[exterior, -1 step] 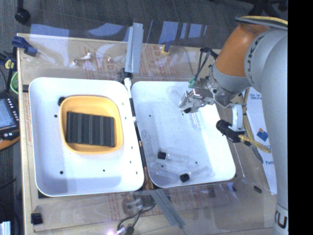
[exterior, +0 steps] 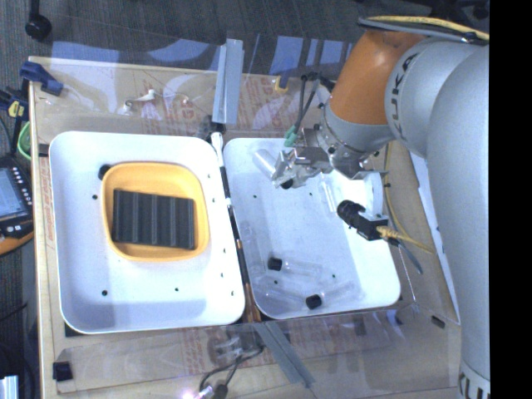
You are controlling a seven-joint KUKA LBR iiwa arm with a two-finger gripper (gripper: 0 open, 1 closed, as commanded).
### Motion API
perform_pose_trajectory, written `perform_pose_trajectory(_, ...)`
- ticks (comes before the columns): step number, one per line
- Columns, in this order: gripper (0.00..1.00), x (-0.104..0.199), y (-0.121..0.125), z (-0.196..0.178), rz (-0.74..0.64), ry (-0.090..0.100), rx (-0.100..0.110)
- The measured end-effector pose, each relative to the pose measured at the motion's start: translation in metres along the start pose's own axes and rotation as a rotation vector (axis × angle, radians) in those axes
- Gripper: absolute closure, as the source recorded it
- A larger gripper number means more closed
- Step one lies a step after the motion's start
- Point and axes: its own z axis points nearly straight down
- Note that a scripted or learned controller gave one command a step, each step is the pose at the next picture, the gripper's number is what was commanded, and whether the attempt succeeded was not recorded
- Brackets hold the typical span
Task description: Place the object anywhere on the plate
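The yellow plate (exterior: 154,213) with a dark ribbed middle lies in the left bin (exterior: 75,289). Two clear plastic pieces lie near the front of the right bin (exterior: 374,281): one with a black cap (exterior: 275,264), and another with a black cap (exterior: 313,302) closer to the front wall. My gripper (exterior: 285,173) hangs over the back of the right bin, well behind both clear pieces and right of the plate. Nothing I can make out sits in it.
A black connector (exterior: 353,215) with a yellow cable juts from the arm over the right bin's right side. The arm's grey body and orange band (exterior: 374,73) cover the bench's back right. A grey bar (exterior: 226,81) stands behind the bins' divide.
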Motion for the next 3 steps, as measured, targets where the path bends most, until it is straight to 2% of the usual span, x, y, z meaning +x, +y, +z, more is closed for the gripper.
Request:
perform_pose_trajectory(1, 1.0, 0.064, 0.018, 0.003, -0.2, -0.002, -0.004)
perform_pose_trajectory(2, 1.0, 0.107, 0.001, 0.035, -0.496, -0.002, 0.001)
perform_pose_trajectory(3, 0.0, 0.107, 0.001, 0.035, -0.494, -0.002, 0.0)
